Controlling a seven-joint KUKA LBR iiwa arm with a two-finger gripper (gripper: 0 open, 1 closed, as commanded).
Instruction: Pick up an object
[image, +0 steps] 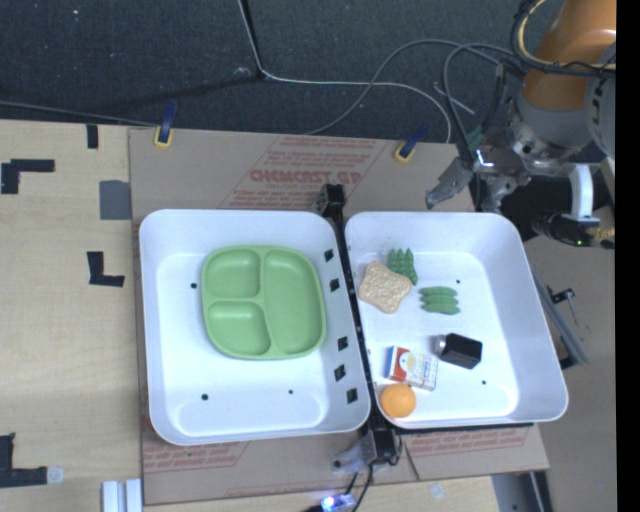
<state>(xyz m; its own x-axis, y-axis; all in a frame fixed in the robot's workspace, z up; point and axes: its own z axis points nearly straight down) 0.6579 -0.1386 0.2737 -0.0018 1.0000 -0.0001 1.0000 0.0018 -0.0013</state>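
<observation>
The cardboard sheet (300, 170) under the bins carries red printing too faint to read. The small carton (412, 368) in the right bin (500, 250) has red and blue print, also illegible. Around that carton: the orange (399, 401) touches its near corner, the black box (461, 350) lies just to its right, long axis running left to right and slightly tilted, the cracker (384, 288) sits beyond it, and two green pods (440, 298) lie past the black box. The gripper (470, 180) hangs outside the bin's far rim, well apart from all these; its opening cannot be told. A green divided plate (265, 303) rests in the left bin (170, 250).
</observation>
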